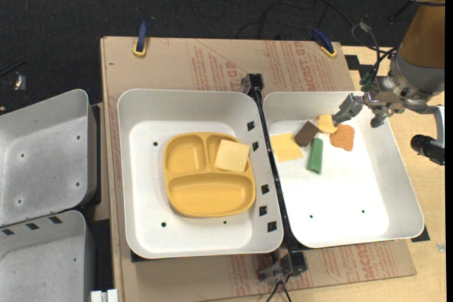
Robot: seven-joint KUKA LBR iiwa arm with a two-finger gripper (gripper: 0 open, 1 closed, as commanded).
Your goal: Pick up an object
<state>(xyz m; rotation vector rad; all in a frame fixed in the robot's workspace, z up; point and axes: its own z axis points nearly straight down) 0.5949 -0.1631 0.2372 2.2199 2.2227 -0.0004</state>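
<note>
The right bin [368,212] holds a cluster of small things near its back left: a flat yellow square [287,148], a brown block [306,132], a small yellow piece [325,124], an orange piece [344,138] and a green block [315,155]. My gripper [363,112] hangs over the bin's back right part, just right of and behind the orange piece. Its two fingers stand open and spread, with nothing between them. The left finger's tip [347,109] is close to the small yellow piece.
In the left bin [141,223] lies a yellow divided plate [202,198] with a pale yellow square [231,155] in its upper right compartment. A black divider [267,166] runs between the bins. Grey metal trays [42,152] lie off the bench to the left.
</note>
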